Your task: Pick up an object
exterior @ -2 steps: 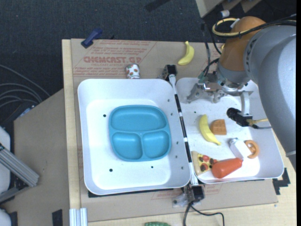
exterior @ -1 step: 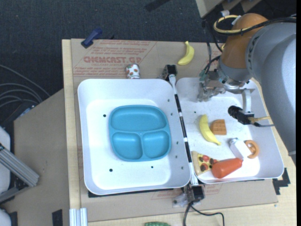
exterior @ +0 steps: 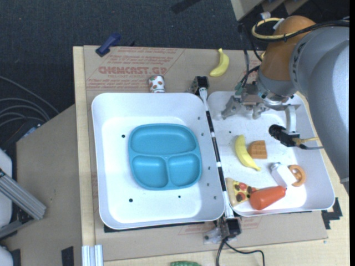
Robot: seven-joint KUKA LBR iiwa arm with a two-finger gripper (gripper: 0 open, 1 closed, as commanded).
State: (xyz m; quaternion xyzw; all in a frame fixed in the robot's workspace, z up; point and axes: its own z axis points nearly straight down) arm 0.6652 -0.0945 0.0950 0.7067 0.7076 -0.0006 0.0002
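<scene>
The arm's gripper (exterior: pixel 242 112) hangs over the far end of the right bin (exterior: pixel 313 195), close to the bin's back wall. Its two fingers (exterior: pixel 228 111) are spread apart, and I can see nothing caught between them. Everything it could take lies on the near side of it, well apart from the tips. Closest is a yellow banana (exterior: pixel 245 152), lying aslant on the bin floor just nearer than the gripper. A tan block (exterior: pixel 257 149) sits right beside the banana, on the side toward the arm. Farther from the gripper, toward the bin's near end, a white bottle (exterior: pixel 281 174) rests against an orange ring (exterior: pixel 298 175). Farthest of all, by the near wall, an orange carrot (exterior: pixel 268 197) lies next to a pizza slice (exterior: pixel 237 191), and the two touch or nearly touch. Across the divider, off to the gripper's side away from the arm, the left bin (exterior: pixel 111 121) holds a blue divided plate (exterior: pixel 164 155) in its middle. Beyond the gripper, outside both bins, a second banana (exterior: pixel 219 64) lies on the bench (exterior: pixel 127 71). A small speckled thing (exterior: pixel 157 83) sits farther along that same strip, just behind the left bin.
</scene>
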